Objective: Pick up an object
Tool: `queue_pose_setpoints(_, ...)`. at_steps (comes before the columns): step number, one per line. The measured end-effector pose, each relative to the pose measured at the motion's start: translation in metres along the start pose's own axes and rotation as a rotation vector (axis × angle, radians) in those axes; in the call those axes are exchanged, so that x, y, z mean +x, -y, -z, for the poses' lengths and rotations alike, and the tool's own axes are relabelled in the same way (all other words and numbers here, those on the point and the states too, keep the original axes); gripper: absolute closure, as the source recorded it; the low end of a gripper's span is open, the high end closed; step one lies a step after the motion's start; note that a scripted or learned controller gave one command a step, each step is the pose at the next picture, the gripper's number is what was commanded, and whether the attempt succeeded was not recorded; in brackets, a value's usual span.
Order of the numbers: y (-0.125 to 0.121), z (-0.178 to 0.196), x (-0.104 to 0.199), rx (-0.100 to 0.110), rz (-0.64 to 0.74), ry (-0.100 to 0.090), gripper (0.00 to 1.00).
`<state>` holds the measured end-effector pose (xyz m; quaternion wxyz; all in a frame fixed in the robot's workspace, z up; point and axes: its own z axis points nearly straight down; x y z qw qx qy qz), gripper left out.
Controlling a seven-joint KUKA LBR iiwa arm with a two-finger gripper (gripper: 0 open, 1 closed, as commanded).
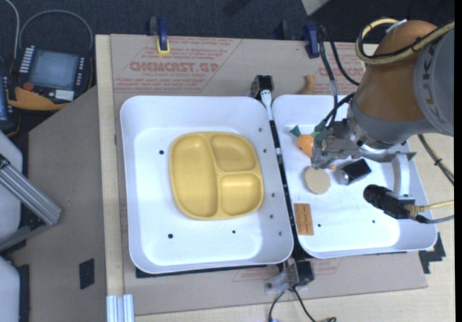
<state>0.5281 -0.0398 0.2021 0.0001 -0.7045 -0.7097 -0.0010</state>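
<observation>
tan round disc (316,181) lies just below the gripper (326,157) in the right bin (346,241); orange ball (306,144), black block (355,170) crowd close.

The right bin (346,237) is crowded near the arm (393,89); its front floor lies open.

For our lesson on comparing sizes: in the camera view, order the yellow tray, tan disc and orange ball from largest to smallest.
1. Yellow tray
2. Tan disc
3. Orange ball, partly hidden by the gripper, so less sure.
</observation>
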Motion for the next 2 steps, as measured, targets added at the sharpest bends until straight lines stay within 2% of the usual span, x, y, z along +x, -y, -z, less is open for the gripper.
queue_pose_setpoints(2,-0.037,-0.010,0.103,0.000,-0.001,0.000,1.00)
